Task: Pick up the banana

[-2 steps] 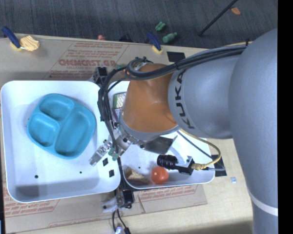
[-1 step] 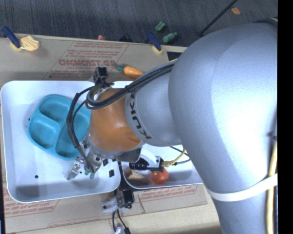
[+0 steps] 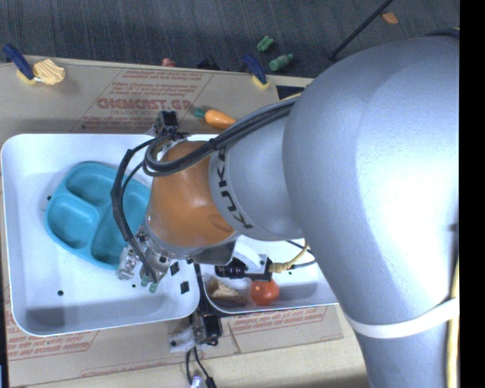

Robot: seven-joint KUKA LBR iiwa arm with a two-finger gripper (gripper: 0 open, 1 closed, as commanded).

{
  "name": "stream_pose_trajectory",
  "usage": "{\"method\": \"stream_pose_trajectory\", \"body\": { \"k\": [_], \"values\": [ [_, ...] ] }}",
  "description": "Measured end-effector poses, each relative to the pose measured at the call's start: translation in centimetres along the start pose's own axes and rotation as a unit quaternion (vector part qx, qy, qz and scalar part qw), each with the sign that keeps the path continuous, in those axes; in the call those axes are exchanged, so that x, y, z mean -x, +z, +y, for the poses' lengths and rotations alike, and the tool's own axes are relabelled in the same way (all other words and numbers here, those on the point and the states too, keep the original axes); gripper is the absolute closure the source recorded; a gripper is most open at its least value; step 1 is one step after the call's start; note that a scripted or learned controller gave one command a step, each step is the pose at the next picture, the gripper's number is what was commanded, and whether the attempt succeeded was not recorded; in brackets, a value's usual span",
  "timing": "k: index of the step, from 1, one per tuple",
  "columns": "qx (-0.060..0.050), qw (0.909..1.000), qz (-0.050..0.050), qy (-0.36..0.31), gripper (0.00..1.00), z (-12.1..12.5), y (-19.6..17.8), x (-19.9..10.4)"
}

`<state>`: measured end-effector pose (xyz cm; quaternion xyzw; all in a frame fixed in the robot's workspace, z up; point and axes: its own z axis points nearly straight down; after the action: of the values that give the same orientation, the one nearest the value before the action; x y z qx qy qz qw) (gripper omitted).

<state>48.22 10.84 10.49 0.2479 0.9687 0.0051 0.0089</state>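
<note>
Camera view: pincer [image 3: 139, 272] low in left bin [image 3: 16, 217], just beside blue tray [image 3: 81, 212] — finger state cannot tell. Banana hidden or unclear, perhaps under the arm; best locate it first, then descend centred — no blind closing.

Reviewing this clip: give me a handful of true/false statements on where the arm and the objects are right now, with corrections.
1. The gripper is over the left bin. True.
2. A blue divided tray lies in the left bin. True.
3. The blue tray sits in the right bin. False: it is in the left bin, partly covered by the arm's orange band.
4. A red tomato-like item sits in the right bin. True.
5. The gripper is holding a banana. False: no banana shows between the jaws.
6. The orange carrot-like piece lies inside the left bin. False: it rests on the cardboard beyond the bins.
</note>
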Motion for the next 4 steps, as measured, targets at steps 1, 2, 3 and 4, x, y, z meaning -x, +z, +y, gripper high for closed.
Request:
{"method": "stream_pose_trajectory", "body": {
  "k": [1,2,3,4],
  "values": [
    [-0.009,0.9998,0.01,0.012,1.0,4.1,-3.1,-3.0],
    [-0.009,0.9977,0.008,0.066,1.0,9.5,-14.6,-5.7],
    [-0.009,0.9977,0.008,0.067,0.0,9.5,-14.6,-5.6],
    [-0.008,0.9997,0.007,0.022,0.0,10.6,-13.7,2.3]
  ]
}}
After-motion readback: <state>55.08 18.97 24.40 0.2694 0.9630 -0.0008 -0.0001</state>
